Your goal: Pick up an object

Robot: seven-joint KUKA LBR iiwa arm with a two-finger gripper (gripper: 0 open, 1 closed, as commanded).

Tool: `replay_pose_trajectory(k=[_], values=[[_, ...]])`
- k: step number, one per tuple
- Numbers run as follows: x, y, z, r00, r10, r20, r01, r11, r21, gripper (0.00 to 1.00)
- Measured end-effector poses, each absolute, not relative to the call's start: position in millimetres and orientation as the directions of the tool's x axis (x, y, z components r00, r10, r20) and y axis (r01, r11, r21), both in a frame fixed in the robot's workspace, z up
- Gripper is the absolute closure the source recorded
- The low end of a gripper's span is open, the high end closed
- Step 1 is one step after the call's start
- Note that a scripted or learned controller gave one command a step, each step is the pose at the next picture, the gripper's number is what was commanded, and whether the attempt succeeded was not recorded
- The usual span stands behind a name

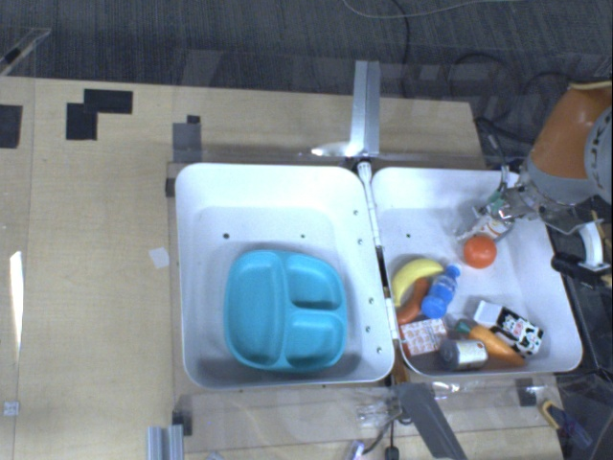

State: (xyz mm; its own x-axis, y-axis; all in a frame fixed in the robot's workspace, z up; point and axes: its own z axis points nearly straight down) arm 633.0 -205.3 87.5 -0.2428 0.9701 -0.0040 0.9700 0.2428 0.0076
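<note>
Camera view: claw (495,211), state indeterminate, hovers near small round orange ball (480,250). Ball appears light, smooth, prone to rolling; grasp across its widest diameter.

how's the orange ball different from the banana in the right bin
The orange ball is round and orange; the banana is curved, long and yellow. The ball lies apart near the gripper; the banana sits by the divider, touching the blue bottle. Both lie in the right bin.

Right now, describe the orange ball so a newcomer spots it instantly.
Look in the right bin, upper half. The orange ball sits alone just below the claw, apart from the pile along the lower edge. It is the only round, plain orange thing.
</note>
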Motion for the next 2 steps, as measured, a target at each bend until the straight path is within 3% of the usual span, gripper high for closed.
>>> replay_pose_trajectory(k=[1, 2], values=[[635.8, -203.6, 99.3, -0.245, 0.969, -0.006, 0.969, 0.245, 0.014, 1.0], [634.2, -169.4, 206.0, -0.064, 0.998, -0.002, 0.998, 0.064, 0.004, 1.0]])
